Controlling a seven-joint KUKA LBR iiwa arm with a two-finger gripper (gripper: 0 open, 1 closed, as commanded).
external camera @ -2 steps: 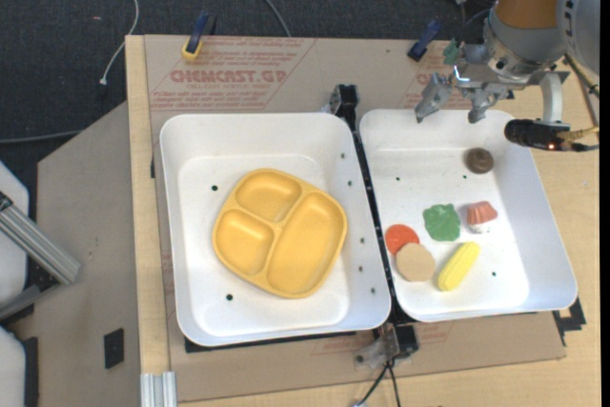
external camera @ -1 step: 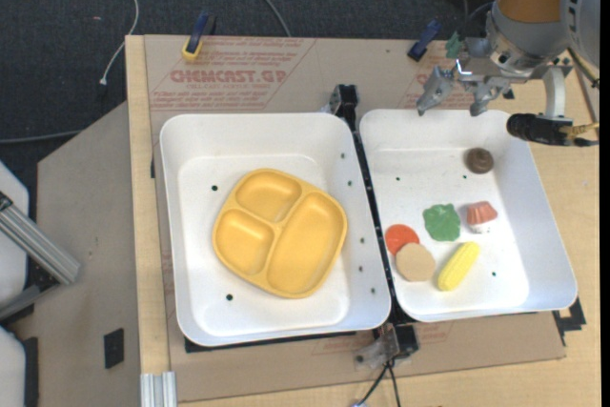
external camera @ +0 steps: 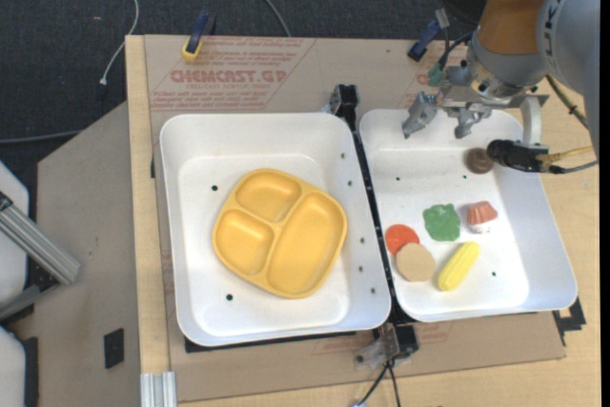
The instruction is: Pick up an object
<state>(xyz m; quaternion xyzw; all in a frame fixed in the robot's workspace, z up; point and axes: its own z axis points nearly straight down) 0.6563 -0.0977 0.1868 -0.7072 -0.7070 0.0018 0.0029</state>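
Note:
In the right bin (external camera: 534, 291) lie a green piece (external camera: 441, 221), a red and white piece (external camera: 478, 215), an orange disc (external camera: 401, 237), a tan round piece (external camera: 415, 262) and a yellow corn cob (external camera: 458, 265). A small brown round thing (external camera: 479, 160) sits further back. My gripper (external camera: 444, 116) hangs open above the bin's back left part, with nothing between its fingers. It is well behind the cluster of food pieces.
The left bin (external camera: 191, 300) holds a yellow divided plate (external camera: 278, 232). A black clamp (external camera: 343, 99) sits at the bins' back junction. A blue clip (external camera: 198, 35) lies on the cardboard at the back left.

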